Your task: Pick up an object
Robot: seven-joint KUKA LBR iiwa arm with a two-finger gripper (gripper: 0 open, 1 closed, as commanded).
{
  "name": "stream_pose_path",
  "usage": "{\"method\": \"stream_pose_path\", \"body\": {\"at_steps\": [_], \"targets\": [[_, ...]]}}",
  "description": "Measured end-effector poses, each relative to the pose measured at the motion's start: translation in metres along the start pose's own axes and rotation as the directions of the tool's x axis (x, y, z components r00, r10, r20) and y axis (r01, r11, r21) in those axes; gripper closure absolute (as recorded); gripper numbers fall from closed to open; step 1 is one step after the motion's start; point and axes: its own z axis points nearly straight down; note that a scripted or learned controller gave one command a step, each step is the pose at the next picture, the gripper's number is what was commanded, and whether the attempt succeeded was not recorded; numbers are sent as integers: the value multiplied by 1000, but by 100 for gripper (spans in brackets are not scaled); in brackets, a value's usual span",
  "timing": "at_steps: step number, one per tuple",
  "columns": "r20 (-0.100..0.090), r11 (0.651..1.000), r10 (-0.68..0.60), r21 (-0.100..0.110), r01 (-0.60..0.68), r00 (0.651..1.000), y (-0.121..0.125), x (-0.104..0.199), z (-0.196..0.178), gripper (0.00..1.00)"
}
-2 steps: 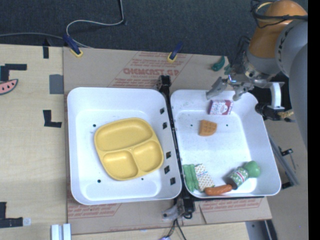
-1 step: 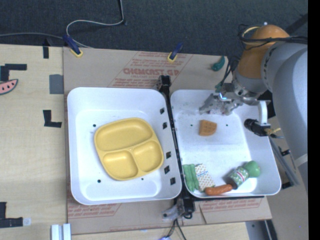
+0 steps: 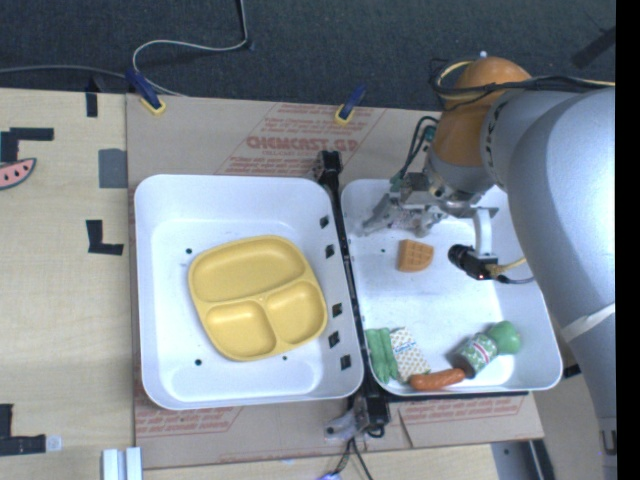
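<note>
Up at the far end of the right bin (image 3: 520, 313), the gripper (image 3: 405, 208) hangs with its fingers spread apart and nothing between them, just beside a small orange waffle piece (image 3: 414, 256), while a green bottle (image 3: 486, 346) and a carrot (image 3: 437, 378) lie near the front.

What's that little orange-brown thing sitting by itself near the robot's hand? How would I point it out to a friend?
Start at the right white bin, the one the grey arm reaches over. Just below the hand, near the bin's upper middle, lies a small tan waffle-like piece. It sits alone on bare white floor, while the green bottle, carrot and green packet crowd the bottom edge.
</note>
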Motion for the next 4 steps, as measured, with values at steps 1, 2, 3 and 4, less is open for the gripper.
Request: {"method": "stream_pose_path", "body": {"at_steps": [1,2,3,4], "targets": [[2,1000,-3,-16,3,1000,2,-39,-88,0],[1,1000,-4,-15,4,1000,3,-44,-2,0],[0,1000,-4,-15,4,1000,3,-3,-1,0],[1,1000,-5,-14,5,1000,3,-3,-11,100]]}}
